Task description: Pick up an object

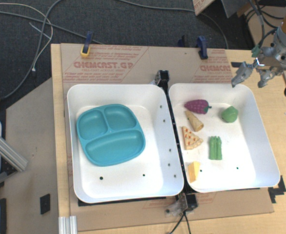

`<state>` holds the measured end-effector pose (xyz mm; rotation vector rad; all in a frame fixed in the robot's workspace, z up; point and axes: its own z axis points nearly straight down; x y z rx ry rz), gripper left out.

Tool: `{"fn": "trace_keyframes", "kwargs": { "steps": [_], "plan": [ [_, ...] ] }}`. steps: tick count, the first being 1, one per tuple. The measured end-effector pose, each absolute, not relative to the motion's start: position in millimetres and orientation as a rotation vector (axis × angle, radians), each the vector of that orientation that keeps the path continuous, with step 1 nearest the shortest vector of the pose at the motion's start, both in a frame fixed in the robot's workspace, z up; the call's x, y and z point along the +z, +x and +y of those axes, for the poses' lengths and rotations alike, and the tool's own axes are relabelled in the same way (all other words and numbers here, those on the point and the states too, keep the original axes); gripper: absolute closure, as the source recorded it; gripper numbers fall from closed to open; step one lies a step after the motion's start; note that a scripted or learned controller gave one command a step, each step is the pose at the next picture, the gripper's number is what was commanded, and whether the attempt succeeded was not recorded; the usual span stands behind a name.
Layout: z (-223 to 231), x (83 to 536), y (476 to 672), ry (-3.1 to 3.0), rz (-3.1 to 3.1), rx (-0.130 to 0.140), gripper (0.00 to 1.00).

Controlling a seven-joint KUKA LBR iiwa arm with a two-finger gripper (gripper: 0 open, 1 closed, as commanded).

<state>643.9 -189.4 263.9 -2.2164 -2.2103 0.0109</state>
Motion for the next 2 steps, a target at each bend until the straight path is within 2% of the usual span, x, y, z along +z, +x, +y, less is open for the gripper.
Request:
{"fn": "trace_keyframes", "kwargs": {
  "steps": [1, 2],
  "plan": [
    [-189, 272, 646.2, -2.221, -2.221, 0.0, 0.0],
    [-191, 228, 640.2, -2.218, -2.218, 0.005, 0.0]
  ]
}}
